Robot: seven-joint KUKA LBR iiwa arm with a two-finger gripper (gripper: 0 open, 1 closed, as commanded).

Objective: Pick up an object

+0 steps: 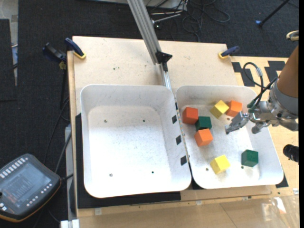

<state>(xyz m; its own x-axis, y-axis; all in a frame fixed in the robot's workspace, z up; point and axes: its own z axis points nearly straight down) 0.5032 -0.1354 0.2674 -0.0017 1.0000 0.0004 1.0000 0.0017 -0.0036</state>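
1. The claw (236, 124) is seen low over the right bin (270, 175), reaching in from three o'clock; whether its jaws stand wide or narrow cannot be told from this slant, and no block is seen between them.
2. An orange cube (234, 108) lies just at the claw's twelve o'clock, with a yellow cube (220, 108) touching it on the nine o'clock side.
3. Towards nine o'clock of the claw, three blocks are grouped: a red-orange cube (190, 115), a dark green cube (204, 123) just beside it, and another orange cube (204, 137) directly below the green one, possibly touching it.
4. At the claw's six o'clock side, well apart from it, a second green cube (250, 157) rests near the bin's lower right corner.
5. A second yellow cube (220, 164) sits at about seven o'clock of the claw, near the bin's front wall.
6. The left bin (95, 103) adjoins the right one on the pale desk (123, 61).
7. Yellow-tipped clamps are fixed at the desk's far corners, one at the left (76, 50) and one at the right (228, 52).
8. A handheld pendant (23, 186) lies on the floor at the lower left.
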